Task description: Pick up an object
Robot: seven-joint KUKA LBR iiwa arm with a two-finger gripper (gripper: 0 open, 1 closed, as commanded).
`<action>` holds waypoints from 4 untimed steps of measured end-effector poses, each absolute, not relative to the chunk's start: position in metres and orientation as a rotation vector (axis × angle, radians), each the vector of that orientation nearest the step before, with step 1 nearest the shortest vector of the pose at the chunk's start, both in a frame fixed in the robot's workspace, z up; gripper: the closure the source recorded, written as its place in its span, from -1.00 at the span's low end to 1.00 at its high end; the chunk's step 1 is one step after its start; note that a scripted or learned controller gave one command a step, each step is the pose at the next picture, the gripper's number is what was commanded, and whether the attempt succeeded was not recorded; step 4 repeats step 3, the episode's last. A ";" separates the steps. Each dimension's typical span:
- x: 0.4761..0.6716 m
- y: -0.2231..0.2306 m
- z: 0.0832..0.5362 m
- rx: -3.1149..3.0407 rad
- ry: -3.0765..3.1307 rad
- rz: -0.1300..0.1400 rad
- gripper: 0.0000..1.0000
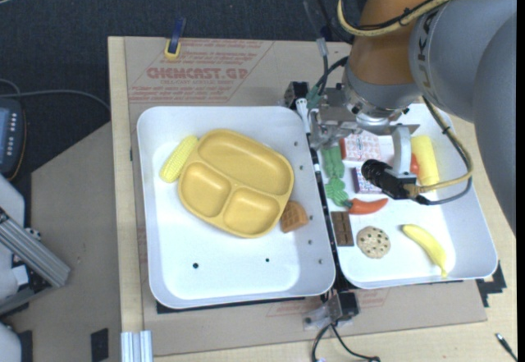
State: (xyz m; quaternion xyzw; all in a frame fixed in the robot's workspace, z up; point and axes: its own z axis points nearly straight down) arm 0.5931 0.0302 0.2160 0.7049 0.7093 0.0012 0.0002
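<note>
Target items: soft green plastic leafy piece (334,176) against the right bin's left wall, a red plastic chilli pepper (368,205) just below it, a dark rectangular packet (364,180) between them; any could be the pick.
Gripper: grey two-finger gripper (354,132) hangs over the right bin's upper left corner, close above the green piece, likely lining up there.
Fingers: hidden under the wrist body; cannot tell how wide they stand.
Right bin: shallow white bin (476,237) also carries a round speckled cookie (374,242), a yellow plastic banana (428,246) near its lower right corner and a brown chocolate bar (341,228) along the left wall.
Left bin: shallow white bin (156,213) holds a yellow three-compartment plastic tray (234,181), a yellow corn cob (178,158) touching the tray's upper left edge, a brown bread-like lump (293,217) at its lower right.
Counter: tan cardboard-covered counter (123,89) carries both bins side by side.
</note>
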 end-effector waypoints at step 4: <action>0.590 0.063 0.214 2.221 2.220 0.000 1.00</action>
